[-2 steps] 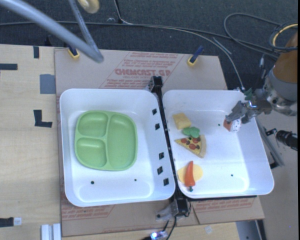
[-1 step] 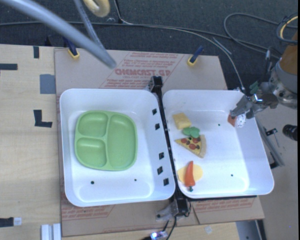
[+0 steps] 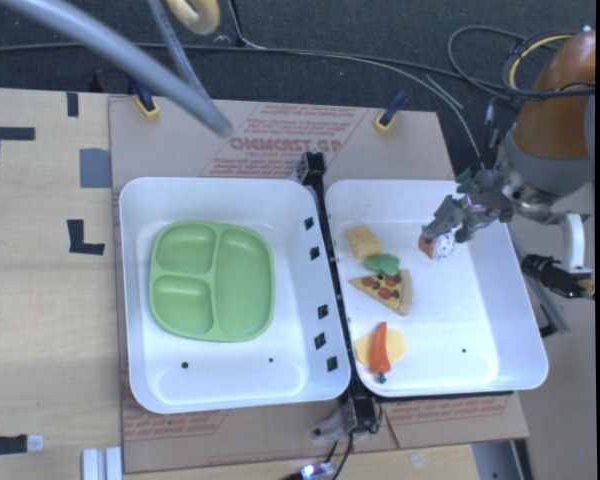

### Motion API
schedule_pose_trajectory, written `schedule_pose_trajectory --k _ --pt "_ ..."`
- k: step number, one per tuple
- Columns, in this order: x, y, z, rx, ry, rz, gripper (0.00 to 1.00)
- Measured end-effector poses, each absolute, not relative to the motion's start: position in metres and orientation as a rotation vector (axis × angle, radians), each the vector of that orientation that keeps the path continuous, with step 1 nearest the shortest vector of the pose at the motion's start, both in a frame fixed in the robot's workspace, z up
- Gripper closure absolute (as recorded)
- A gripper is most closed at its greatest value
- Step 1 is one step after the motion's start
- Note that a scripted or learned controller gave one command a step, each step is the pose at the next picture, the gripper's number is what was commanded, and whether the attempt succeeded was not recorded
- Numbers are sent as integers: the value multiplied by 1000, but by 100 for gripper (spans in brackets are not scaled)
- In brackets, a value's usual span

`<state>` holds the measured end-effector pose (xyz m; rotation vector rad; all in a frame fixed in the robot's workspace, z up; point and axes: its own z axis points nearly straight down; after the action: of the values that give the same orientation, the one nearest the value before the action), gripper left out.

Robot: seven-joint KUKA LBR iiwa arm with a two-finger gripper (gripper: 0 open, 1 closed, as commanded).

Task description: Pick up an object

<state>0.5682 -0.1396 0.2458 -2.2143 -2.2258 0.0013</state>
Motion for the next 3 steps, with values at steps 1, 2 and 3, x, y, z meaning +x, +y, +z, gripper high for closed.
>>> schedule_pose_trajectory --k 1,2,3 --pt "580 -92 247 -2214 -2227 0 100" --pt "579 -40 250 -2213 -2228 0 100" --pt "583 11 232 -2214 -2226 4 100"
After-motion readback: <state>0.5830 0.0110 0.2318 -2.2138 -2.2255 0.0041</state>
